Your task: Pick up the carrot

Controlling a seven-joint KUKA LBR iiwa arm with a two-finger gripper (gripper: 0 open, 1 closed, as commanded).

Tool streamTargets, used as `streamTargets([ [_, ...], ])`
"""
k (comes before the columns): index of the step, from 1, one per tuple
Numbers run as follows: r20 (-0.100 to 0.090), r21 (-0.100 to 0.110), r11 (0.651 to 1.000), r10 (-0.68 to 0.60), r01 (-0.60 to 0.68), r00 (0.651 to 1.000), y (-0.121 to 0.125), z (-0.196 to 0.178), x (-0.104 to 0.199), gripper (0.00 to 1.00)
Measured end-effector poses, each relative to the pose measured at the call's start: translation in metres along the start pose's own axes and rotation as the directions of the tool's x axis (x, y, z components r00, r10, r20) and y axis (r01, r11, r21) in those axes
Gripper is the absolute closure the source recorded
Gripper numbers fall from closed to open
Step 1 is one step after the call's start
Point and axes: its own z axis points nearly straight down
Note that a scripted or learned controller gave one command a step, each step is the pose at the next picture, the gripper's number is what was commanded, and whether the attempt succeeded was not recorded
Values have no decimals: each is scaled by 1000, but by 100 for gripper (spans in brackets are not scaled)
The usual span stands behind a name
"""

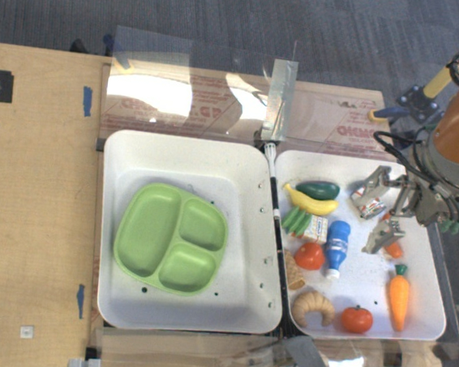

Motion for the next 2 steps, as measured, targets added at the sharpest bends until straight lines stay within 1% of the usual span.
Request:
streamTargets([
  [1,-7,0,1000,-25,25,1000,-63,66,56,0],
  [2,-7,-2,995,-98,98,995,-95,123,67,0],
])
